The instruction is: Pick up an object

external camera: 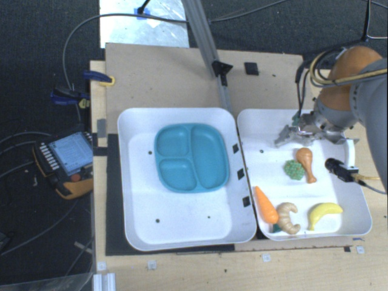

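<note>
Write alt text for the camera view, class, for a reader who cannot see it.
A grey robot arm's gripper hovers over the right bin, above a drumstick, broccoli, carrot, banana and tan toy. The left bin holds a blue divided plate.

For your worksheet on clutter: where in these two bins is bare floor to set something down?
Left bin: bare floor in front of and beside the blue plate. Right bin: bare between carrot and broccoli; crowded at the front around banana and drumstick.

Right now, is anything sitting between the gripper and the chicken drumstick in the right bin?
Nothing visible does. The gripper hovers over bare bin floor up and left of the drumstick; the broccoli lies just beyond the drumstick, not between them.
</note>
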You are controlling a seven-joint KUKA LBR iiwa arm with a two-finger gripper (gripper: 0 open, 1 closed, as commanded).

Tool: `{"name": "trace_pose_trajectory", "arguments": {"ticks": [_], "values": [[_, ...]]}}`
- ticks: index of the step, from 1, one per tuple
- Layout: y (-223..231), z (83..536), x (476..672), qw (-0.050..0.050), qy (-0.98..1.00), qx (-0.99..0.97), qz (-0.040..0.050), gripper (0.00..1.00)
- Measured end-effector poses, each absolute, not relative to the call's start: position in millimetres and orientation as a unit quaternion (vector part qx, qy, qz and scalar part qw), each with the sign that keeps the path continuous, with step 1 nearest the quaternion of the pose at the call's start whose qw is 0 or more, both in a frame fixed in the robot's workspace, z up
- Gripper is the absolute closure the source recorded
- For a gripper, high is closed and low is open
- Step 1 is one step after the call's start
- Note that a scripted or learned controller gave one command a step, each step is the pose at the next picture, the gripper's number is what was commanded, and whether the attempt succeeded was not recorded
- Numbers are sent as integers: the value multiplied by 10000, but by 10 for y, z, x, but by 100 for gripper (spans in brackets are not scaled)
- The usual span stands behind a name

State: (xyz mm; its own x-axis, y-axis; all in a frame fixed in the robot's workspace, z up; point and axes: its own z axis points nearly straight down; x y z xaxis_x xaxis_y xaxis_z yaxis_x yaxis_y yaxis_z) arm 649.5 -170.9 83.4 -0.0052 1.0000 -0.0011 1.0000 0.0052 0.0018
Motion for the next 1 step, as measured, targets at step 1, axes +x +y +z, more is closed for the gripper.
{"name": "trace_pose_trajectory", "arguments": {"ticks": [1], "values": [[-1709, 981, 6516, 35, 7100, 7042, 22, 100]]}}
